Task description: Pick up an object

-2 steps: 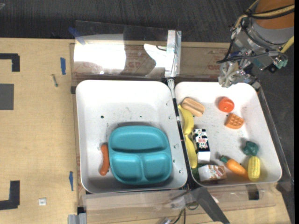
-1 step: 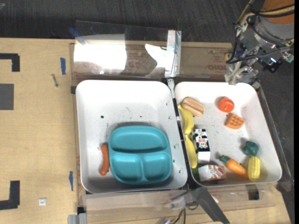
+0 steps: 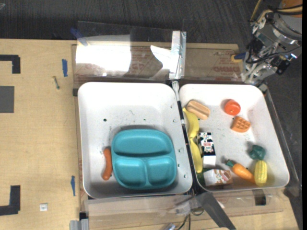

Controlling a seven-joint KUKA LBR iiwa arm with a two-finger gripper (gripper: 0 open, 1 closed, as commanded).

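Camera view: my claw (image 3: 256, 71) hangs above the far right corner of the right bin (image 3: 276, 128), outside its rim; whether it is spread or pressed together I cannot tell. Nothing is seen in it. The right bin holds a hot dog (image 3: 197, 109), banana (image 3: 194, 140), tomato (image 3: 232, 107), waffle (image 3: 241, 124), carrot (image 3: 240, 170) and corn (image 3: 260, 171). The left bin (image 3: 96, 104) holds a teal divided tray (image 3: 143, 158) with a sausage (image 3: 107, 163) just beside it.

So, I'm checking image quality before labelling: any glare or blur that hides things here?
Camera view: strong glare washes out the clear plastic sheet behind the bins; the grey arm's gripper is slightly soft at top right; the teal divided tray and small toy foods read clearly.
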